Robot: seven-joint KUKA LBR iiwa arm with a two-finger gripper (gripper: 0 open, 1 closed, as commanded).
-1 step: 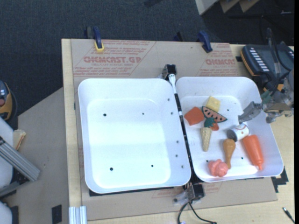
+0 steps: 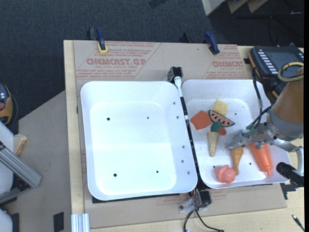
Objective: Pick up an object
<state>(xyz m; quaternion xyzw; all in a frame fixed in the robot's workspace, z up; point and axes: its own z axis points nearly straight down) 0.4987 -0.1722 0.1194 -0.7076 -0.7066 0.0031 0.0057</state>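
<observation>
Orange carrot toy (image 2: pixel 263 158) lies in the right white bin (image 2: pixel 207 88), just beside the grey gripper (image 2: pixel 241 140). Gripper hovers low over an orange cone (image 2: pixel 237 157); how far open, can't tell.

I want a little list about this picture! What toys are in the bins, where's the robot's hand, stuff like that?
left bin: white, shallow, no toys seen in it
right bin: white, holds the toys
toys: watermelon slice, yellow block, orange-red piece, two ice cream cones, carrot, pink toy
end effector: over the right bin, between the cones and the carrot
holding anything: cannot tell
arm: reaches in from the right
bench: brown board under both bins
</observation>
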